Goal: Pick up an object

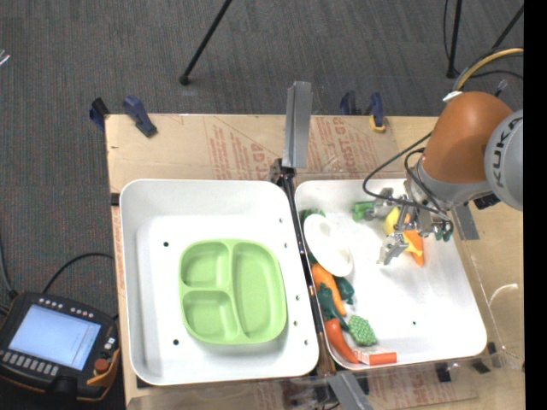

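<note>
My gripper (403,239) hangs low over the upper middle of the right bin (444,314), under the orange-banded wrist. An orange piece (414,245) and a yellow piece (393,220) lie right against it; whether either is gripped is unclear. A small green piece (366,210) sits just to its left. Along the bin's left wall lie a tilted white disc (329,244), an orange carrot (324,280), a dark green toy (343,290), a red pepper (337,338), a green textured block (363,330) and a red-orange box (377,357).
The left bin (145,229) holds a light green divided plate (232,291). A grey upright post (297,131) stands behind the gap between the bins. A teach pendant (55,340) lies on the floor at lower left. Bare white floor shows in the right bin's lower right.
</note>
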`<action>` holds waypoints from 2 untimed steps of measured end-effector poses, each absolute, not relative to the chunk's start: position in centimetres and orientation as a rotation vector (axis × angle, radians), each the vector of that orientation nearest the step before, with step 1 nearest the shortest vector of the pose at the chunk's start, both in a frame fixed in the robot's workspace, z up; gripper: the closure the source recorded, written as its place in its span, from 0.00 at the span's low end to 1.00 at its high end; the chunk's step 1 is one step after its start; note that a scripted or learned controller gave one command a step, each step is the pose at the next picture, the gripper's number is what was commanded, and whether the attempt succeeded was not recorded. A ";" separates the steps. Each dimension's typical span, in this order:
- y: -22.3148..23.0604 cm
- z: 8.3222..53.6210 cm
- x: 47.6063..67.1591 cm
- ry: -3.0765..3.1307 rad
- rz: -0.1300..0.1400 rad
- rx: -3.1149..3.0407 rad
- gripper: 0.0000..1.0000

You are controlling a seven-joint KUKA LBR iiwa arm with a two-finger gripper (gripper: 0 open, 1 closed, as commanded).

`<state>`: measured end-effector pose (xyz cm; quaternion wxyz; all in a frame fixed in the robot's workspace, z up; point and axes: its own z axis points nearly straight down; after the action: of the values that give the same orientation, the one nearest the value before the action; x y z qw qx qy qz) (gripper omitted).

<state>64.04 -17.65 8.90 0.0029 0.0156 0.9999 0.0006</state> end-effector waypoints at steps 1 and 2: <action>-17.6 10.0 64.2 3.129 0.001 0.045 1.00; -13.5 24.3 62.3 3.110 -0.002 0.237 1.00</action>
<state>62.33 -13.49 24.28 0.0114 0.0759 0.9971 -0.0006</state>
